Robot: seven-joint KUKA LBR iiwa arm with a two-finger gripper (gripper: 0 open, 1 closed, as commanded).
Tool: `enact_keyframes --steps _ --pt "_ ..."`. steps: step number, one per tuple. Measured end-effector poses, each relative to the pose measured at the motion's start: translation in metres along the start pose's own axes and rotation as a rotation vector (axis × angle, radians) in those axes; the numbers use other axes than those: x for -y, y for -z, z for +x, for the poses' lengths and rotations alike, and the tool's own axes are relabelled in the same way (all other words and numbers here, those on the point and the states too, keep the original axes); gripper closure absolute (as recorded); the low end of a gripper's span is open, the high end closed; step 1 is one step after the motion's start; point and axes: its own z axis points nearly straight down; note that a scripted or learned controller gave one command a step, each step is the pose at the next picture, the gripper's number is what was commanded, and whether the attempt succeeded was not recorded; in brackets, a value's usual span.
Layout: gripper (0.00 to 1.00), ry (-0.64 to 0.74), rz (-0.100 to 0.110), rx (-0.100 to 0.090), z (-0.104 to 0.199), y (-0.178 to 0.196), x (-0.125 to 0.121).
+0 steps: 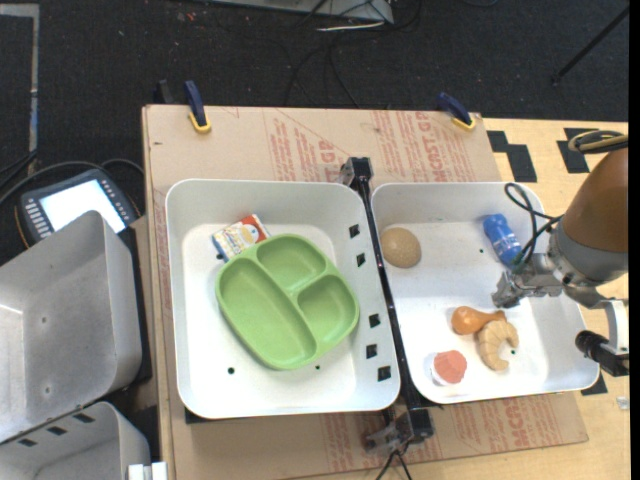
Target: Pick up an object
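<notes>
Left bin (190, 298), green tray (287, 300), right bin (420, 208), egg (400, 247)

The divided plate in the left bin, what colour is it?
Light green, plain, no pattern: the divided plate shows clearly in the camera view.

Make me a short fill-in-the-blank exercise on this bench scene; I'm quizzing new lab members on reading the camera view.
1. The green divided plate lies in the ____ bin.
2. The plate has ____ compartments.
3. The tan egg-shaped object lies in the ____ bin.
4. The gripper hangs over the right bin, just below the ____ object in the view.

Missing words: left; three; right; blue
</notes>
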Motion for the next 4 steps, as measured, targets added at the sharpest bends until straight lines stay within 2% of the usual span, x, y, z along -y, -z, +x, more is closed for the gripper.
enact_keyframes --steps 2,3,4 --pt "1.00 0.004 -0.004 0.002 0.001 0.115 0.012" --pt "1.00 0.005 -0.004 0.002 0.001 0.156 0.010" --pt "1.00 0.009 0.002 -0.002 0.049 0.146 0.014"
